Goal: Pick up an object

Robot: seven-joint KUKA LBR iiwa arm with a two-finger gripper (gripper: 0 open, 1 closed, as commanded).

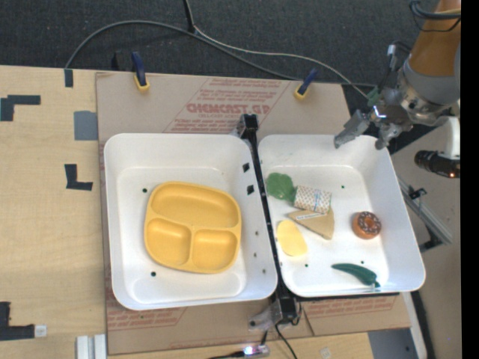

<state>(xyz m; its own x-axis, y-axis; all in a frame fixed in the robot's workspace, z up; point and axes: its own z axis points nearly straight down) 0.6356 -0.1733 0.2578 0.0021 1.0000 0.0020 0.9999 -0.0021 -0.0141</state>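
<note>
End effector [364, 134] is hovering over the right bin's [395, 178] far right corner, fingers spread open, gripping nothing. Doughnut [367, 225], green pepper [356, 273] and wrapped block [312, 198] are lying in that bin. Yellow tray [193, 226] is sitting in the left bin [120, 200].

Two blue-handled clamps [138, 69] [305, 86] pin a cardboard sheet [224, 107] to the desk [37, 200]; a thin cable [187, 28], perhaps two, runs behind.

Single fixed camera above bench, looking down at slant on both bins [112, 200]; arm [434, 58] enters right.
</note>
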